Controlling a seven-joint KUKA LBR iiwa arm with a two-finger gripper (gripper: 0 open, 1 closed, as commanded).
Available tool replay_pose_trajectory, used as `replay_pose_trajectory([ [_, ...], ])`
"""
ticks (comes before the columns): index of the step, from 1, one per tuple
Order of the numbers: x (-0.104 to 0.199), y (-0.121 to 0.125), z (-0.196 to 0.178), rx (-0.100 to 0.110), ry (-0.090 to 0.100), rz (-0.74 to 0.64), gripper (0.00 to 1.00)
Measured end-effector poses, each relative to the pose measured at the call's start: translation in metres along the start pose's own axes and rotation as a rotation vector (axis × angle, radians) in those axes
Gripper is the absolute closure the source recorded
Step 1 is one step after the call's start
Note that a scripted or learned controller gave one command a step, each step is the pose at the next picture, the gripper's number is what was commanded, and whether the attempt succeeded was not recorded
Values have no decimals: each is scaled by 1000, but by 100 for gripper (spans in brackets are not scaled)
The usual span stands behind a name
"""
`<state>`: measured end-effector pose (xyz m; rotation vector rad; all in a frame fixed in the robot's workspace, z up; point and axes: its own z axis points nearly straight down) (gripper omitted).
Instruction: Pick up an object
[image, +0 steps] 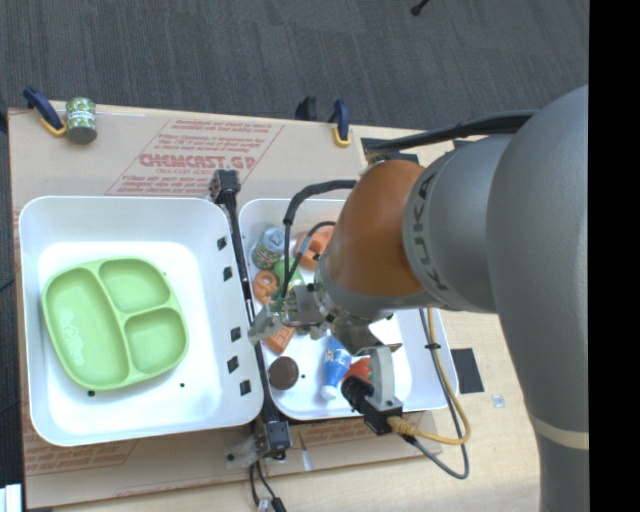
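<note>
You've got the left bin (40, 300) holding a pale green divided plate (115, 322) with three compartments, sitting toward the left side of the bin. Under both bins the tabletop (130, 160) is covered with brown board printed in red lettering. Upper left of the frame there's a blue clamp (42, 108) on the board's edge with a small greenish roll (81, 118) just beside it. Another blue clamp (341, 122) sits at the top edge near the middle. Dark grey carpet (250, 45) fills the top.

Bright, even overhead light, soft shadows, slightly grainy and soft focus.
</note>
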<state>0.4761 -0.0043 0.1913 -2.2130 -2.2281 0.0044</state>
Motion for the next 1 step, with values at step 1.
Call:
replay_pose_trajectory([
  [1,0,0,0,0,0,0,0],
])
